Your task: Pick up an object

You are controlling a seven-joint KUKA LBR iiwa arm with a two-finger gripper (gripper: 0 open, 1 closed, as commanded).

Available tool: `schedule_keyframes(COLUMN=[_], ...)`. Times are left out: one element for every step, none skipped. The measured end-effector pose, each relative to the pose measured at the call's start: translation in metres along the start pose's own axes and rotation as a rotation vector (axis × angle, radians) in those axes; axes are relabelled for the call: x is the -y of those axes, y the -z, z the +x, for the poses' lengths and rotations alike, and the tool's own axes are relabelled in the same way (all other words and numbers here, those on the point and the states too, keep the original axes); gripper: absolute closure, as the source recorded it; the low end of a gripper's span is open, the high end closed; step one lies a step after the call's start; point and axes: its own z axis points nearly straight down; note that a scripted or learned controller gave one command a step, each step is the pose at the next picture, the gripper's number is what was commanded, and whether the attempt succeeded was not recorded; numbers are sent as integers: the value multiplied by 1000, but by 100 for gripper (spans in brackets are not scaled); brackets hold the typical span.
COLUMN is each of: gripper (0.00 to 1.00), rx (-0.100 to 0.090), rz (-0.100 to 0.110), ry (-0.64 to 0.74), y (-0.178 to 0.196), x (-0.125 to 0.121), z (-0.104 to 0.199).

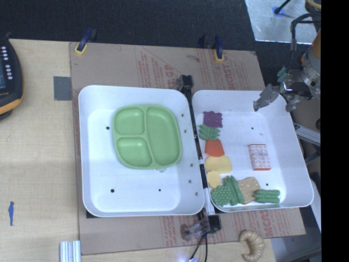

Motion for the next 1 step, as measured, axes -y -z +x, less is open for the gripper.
schedule_keyframes(gripper=[0], rx=[-6], rz=[15], ry=[5], y=[-95], x=[67], z=[64])
